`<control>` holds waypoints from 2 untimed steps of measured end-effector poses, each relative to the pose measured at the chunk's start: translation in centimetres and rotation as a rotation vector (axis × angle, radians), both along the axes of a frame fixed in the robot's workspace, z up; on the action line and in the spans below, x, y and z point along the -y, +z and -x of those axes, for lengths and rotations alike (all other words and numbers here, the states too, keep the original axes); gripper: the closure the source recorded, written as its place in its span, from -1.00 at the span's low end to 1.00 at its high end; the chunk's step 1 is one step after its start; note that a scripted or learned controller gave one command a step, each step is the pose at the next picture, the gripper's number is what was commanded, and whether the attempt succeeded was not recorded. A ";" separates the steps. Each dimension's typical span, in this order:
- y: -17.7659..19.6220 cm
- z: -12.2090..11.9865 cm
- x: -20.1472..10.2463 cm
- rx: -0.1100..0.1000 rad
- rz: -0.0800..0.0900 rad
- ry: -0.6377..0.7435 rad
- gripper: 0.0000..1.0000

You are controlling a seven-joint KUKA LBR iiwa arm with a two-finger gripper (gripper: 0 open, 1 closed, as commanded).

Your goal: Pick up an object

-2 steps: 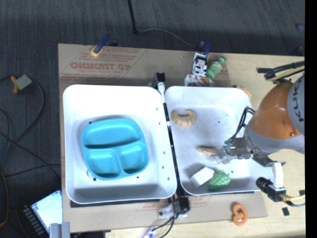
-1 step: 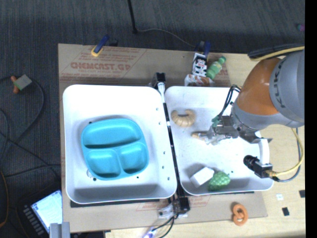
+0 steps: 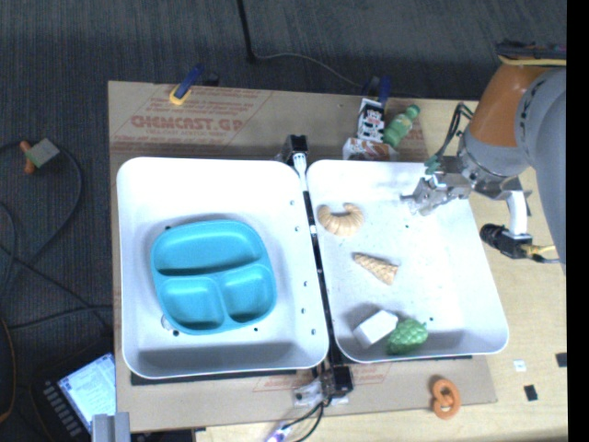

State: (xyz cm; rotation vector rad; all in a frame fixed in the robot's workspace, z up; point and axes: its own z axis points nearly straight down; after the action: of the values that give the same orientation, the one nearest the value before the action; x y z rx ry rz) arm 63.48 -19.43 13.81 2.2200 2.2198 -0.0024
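We are hovering our gripper (image 3: 425, 194), grip state unclear, with the croissant (image 3: 340, 219) lying well left of it.

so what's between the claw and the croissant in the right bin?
Nothing: in the camera view, bare white bin floor runs from the claw to the croissant. The cone lies below that line.

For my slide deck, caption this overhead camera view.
Gripper above right bin holding croissant, cone; blue tray in left bin.
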 end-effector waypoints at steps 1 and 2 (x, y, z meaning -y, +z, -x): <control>10.7 -2.2 -6.0 0.004 -0.001 0.003 1.00; 8.9 -3.3 -1.8 0.000 0.001 -0.001 1.00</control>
State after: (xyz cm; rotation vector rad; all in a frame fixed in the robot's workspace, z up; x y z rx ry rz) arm 66.80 -17.61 22.68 2.2205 2.2190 -0.0037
